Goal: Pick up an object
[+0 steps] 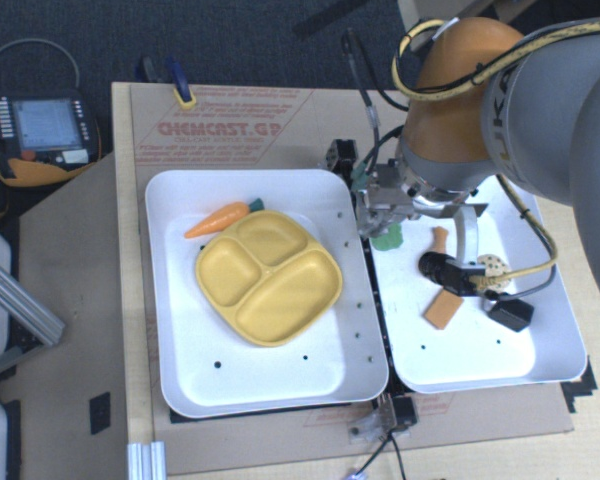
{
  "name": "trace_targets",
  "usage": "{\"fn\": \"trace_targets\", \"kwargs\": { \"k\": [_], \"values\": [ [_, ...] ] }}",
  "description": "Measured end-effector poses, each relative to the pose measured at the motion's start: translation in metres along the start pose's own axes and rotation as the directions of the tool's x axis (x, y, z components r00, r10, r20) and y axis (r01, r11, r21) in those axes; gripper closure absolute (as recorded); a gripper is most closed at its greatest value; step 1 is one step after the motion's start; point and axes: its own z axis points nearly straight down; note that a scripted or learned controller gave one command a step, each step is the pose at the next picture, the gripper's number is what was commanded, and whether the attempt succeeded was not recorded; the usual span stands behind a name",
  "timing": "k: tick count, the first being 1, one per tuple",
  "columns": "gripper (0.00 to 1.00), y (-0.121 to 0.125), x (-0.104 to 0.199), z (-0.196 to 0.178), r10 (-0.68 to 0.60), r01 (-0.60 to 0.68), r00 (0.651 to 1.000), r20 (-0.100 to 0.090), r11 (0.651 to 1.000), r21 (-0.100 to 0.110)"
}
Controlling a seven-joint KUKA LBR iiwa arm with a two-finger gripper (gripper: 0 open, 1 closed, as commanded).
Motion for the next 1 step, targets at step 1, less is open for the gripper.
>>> {"fn": "trace_targets", "kwargs": {
  "k": [1],
  "values": [
    [1.0, -0.0013, 0.0465, -0.0061, 0.001, -0.001, 1.0, 0.001, 1.0, -0.004]
  ]
}}
